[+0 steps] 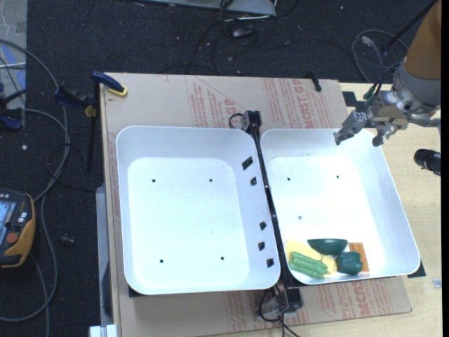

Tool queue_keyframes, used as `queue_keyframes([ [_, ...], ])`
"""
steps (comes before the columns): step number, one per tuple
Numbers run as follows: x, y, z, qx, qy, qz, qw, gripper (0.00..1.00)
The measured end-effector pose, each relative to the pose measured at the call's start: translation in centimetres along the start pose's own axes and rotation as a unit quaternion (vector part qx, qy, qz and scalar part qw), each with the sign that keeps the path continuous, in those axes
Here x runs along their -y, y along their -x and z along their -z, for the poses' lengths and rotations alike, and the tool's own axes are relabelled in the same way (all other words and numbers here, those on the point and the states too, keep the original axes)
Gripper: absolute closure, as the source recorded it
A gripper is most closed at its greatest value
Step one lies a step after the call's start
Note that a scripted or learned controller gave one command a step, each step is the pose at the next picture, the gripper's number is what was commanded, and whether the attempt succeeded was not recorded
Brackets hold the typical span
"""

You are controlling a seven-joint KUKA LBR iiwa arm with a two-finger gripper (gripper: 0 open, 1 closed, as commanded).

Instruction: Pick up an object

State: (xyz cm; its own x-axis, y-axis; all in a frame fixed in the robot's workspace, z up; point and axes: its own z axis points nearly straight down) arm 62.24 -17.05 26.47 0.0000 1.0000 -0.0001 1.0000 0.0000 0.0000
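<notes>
Camera view. A dark speckled floor (175,48) with loose cables surrounds a brown cardboard-faced bench (210,100). Two shallow white bins sit on the bench side by side, touching along a black centre seam: the left bin (133,202) and the right bin (393,209). Both are smooth, glossy plastic with rounded corners and small dark dots on their floors.

The gripper (359,136) hangs at the far right corner of the right bin, over its rim. Its two dark fingers are spread apart, with visible space between the tips. Nothing lies between them and they touch no object. The grey wrist and orange band of the arm (424,55) rise behind it toward the upper right.

The objects lie well apart from the gripper, clustered in the near corner of the right bin, below and slightly left of the fingertips. A dark green bowl-shaped piece (327,245) sits in the middle. A ribbed light green item (307,265) lies just left of it on a yellow flat piece (297,249). A rounded teal lump (350,262) rests beside an orange patterned card (358,249).
</notes>
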Motion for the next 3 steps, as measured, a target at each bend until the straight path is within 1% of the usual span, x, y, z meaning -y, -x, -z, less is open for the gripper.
queue_keyframes([
  [1, 0.0, 0.0, 1.0, 0.000, 0.000, 0.000, 1.0000, 1.00],
  [2, 2.9, 2.8, 2.4, 0.000, 0.000, 0.018, 0.9998, 1.00],
  [3, 2.1, 2.9, 15.8, 0.001, 0.004, 0.000, 1.0000, 1.00],
])
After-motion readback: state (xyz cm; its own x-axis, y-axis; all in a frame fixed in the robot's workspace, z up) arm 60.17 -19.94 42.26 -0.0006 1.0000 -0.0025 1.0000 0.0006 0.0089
